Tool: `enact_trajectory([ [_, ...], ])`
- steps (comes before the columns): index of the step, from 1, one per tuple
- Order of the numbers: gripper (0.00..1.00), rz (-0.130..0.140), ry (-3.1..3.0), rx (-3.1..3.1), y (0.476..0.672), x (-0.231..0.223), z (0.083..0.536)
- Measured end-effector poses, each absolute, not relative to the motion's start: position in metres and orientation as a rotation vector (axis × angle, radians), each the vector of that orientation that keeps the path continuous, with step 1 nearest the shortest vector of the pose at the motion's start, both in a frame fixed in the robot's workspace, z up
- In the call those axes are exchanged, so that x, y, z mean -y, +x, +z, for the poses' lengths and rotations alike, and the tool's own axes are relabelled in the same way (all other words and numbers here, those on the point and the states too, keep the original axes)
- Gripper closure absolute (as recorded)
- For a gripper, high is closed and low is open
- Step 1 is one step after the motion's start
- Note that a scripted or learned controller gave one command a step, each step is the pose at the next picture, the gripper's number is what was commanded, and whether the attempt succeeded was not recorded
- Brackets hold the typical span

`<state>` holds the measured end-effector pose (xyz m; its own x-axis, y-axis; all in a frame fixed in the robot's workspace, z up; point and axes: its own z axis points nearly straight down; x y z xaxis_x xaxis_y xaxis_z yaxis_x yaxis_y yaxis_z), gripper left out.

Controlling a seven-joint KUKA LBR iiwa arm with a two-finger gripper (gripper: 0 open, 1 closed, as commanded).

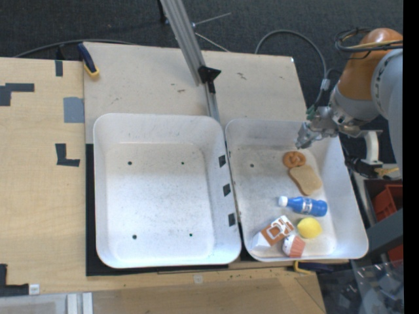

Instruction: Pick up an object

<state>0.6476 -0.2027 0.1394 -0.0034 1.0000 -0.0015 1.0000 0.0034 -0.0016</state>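
The right bin holds a brown pretzel, a tan bread slice, a blue bottle, a yellow lemon, an orange and white carton and a small orange and white cup. My gripper hangs over the bin's far right part, just above and right of the pretzel. Its fingertips look close together with nothing seen between them.
The left bin lies beside the right one. A slanted metal pole rises behind the bins. A blue and yellow clamp sits at the bench's far left. Cables run behind the right bin.
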Motion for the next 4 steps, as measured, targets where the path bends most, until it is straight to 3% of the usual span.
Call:
enact_trajectory([
  [2, 1.0, -0.004, -2.223, 2.226, 0.659, 0.197, 0.246],
  [4, 1.0, 0.0, -2.214, 2.225, 0.613, 0.098, 0.241],
])
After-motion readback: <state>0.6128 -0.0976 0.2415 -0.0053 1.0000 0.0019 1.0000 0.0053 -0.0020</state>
